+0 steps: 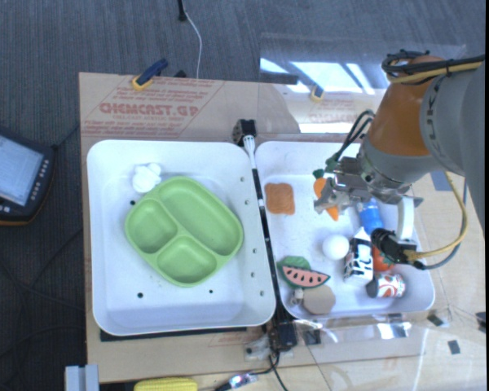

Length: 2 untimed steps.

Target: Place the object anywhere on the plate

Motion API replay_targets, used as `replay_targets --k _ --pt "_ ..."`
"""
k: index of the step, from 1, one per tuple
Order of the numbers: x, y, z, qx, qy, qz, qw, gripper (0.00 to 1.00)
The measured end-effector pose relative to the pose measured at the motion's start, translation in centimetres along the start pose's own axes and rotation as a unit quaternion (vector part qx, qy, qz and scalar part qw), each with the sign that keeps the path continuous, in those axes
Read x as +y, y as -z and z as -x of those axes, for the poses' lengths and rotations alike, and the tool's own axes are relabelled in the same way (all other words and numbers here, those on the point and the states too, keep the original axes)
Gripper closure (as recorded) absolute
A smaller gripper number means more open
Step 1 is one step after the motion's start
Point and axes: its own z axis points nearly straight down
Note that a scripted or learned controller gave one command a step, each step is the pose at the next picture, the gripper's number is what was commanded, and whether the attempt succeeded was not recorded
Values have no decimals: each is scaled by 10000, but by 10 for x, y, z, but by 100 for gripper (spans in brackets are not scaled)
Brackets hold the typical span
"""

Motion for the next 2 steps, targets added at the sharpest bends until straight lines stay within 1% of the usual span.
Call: replay_targets --k 1,2 --pt "-14 68 -107 19 652 37 9979 100" --pt "25 -8 -164 -10 334 -31 9994 100"
